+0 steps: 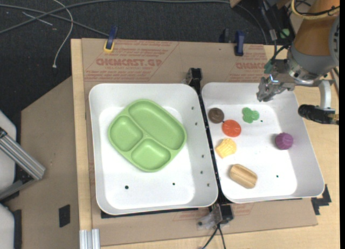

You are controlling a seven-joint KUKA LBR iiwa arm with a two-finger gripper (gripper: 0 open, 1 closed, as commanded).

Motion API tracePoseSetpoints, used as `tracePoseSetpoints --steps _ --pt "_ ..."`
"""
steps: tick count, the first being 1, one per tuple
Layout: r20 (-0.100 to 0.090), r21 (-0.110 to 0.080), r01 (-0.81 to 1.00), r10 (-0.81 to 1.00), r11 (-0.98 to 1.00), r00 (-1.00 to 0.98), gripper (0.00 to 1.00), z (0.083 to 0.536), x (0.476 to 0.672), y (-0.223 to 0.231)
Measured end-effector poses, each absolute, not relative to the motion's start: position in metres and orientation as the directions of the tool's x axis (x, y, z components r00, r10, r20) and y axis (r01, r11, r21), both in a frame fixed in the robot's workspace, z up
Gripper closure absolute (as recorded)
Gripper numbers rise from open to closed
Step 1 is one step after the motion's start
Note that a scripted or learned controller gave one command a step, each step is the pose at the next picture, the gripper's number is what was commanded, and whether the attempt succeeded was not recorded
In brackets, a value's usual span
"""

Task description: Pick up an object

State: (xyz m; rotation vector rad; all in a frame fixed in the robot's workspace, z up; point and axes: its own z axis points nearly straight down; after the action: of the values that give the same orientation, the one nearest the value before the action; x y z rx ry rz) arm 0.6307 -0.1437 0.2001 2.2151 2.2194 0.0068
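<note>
Overhead view. The gripper point(266, 95) hangs over the far edge of the right bin point(307, 180); its grasp state cannot be told. Right bin contents: brown ball point(216, 115), green piece point(250, 115), orange piece point(232, 128), yellow piece point(226, 147), purple piece point(284, 140), tan loaf point(243, 175). Left bin point(102, 135): green divided tray point(147, 135).

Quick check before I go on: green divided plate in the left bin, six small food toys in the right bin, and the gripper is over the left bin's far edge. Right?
Not quite. In the camera view the gripper is over the far edge of the right bin, not the left one. The green divided plate does lie in the left bin, and six small toys sit in the right bin.
</note>
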Motion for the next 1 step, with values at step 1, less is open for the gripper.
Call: tracePoseSetpoints --steps 1 --pt "-0.001 0.007 1.0 1.0 0.001 -0.001 1.0 0.2623 0.6255 -0.1409"
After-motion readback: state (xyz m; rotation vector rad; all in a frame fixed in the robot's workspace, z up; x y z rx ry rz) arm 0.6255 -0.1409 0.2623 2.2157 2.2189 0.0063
